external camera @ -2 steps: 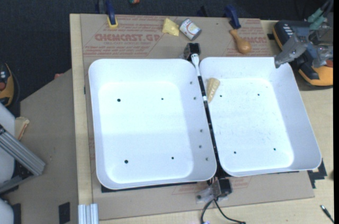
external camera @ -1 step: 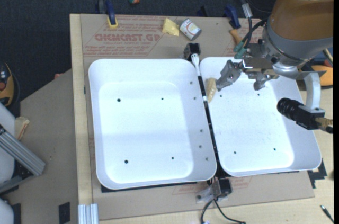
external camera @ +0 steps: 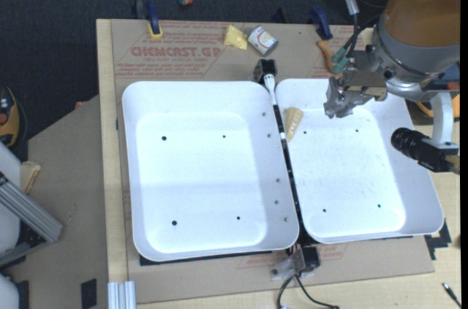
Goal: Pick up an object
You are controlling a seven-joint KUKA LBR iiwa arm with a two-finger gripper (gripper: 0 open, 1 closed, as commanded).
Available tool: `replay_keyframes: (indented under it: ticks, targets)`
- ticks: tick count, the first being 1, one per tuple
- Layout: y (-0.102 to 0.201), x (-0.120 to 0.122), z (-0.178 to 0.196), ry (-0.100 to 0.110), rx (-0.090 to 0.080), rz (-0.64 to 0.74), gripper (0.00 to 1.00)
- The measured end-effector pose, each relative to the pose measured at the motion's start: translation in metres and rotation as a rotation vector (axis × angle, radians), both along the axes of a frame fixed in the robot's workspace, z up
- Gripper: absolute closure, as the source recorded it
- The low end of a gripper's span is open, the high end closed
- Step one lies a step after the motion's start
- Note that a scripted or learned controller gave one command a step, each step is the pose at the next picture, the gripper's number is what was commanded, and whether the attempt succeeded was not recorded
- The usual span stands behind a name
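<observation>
The brown bench [external camera: 183, 55] carries two white bins [external camera: 205, 169] side by side, plus a yellow scrap [external camera: 235, 38] and small box [external camera: 262, 40].

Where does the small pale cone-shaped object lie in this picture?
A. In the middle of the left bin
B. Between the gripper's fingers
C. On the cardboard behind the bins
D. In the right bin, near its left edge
D: the pale cone-shaped object lies inside the right bin, close to the divide from the left bin, apart from the gripper.
</observation>
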State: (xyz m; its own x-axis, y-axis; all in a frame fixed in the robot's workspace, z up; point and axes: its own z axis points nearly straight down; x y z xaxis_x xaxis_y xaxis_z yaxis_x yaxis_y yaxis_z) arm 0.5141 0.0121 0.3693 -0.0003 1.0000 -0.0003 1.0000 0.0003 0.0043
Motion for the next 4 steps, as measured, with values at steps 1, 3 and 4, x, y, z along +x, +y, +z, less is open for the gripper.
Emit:
replay_keyframes:
  ticks: [1, 3, 4]
  targets:
    - [0.014, -0.035, 0.176, -0.017, 0.003, 0.002, 1.00]
    - [0.098, -0.018, 0.144, -0.002, 0.001, -0.006, 1.00]
    - [-0.039, -0.030, 0.153, -0.002, -0.004, -0.017, 1.00]
